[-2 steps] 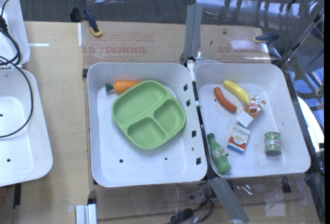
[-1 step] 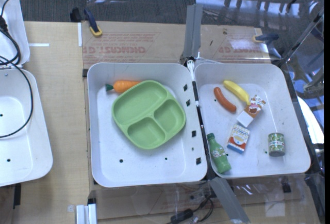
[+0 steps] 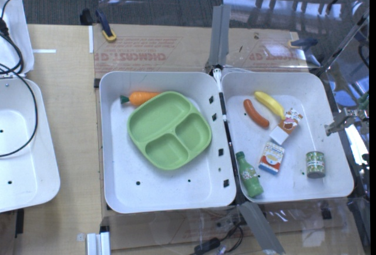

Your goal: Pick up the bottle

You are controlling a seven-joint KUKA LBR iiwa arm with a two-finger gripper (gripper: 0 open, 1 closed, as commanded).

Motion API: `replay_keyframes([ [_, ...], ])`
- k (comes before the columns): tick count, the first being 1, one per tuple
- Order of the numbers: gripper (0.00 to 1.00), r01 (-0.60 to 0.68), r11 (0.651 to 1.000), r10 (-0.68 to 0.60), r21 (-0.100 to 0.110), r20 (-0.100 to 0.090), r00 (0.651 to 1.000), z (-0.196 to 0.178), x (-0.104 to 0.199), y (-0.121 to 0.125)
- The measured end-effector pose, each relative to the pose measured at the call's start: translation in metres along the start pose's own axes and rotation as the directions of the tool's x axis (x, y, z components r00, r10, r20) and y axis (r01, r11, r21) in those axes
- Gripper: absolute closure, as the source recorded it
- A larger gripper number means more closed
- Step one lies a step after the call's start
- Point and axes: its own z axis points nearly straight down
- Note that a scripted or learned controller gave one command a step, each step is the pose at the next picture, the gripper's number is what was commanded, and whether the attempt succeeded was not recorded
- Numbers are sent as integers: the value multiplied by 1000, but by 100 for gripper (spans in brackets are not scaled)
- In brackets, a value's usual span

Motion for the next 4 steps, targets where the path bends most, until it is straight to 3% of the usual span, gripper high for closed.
replay_keyframes([
  [1, 0, -174, 985, 174, 0, -1, 985, 194, 24, -1],
  [2, 0, -102, 995, 102, -1, -1, 995, 134, 74, -1],
  [3, 0, -201, 980, 201, 1, 0, 980, 94, 168, 52],
  [4, 0, -246, 969, 246, 2, 1, 969, 101, 107, -2],
])
